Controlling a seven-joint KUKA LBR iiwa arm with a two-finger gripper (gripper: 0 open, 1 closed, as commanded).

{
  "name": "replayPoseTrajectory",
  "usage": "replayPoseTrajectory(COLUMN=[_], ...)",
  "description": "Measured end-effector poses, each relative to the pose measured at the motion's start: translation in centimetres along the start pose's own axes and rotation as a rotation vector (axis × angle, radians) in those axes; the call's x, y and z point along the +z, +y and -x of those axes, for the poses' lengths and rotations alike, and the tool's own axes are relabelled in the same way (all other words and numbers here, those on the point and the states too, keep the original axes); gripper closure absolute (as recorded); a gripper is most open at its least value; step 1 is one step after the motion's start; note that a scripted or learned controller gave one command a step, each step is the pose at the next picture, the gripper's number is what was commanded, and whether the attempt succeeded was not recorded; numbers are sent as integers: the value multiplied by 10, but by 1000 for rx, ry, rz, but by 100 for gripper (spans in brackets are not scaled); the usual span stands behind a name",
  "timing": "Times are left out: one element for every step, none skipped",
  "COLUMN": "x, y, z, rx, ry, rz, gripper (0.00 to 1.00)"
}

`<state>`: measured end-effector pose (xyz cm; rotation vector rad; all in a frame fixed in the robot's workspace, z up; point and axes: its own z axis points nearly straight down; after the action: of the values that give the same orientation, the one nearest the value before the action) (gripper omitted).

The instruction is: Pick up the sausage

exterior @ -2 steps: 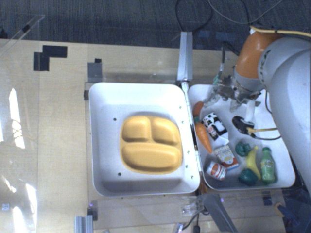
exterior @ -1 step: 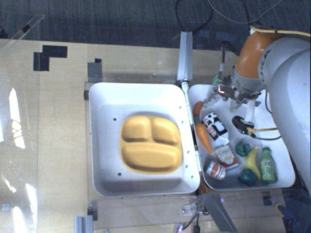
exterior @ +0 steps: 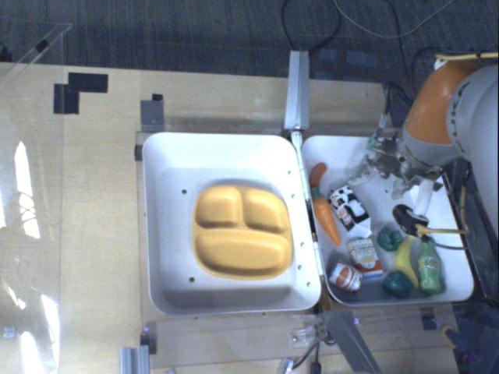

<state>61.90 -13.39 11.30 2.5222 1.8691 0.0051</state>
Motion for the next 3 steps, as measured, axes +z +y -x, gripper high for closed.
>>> replayPoseTrajectory(x=[26,-10,6], y=[14,-51,-52], z=[9,22,28], rx=[152,-140,-430], ry=[0,0,-6], rz=[2,1,47], gripper=[0,0,0])
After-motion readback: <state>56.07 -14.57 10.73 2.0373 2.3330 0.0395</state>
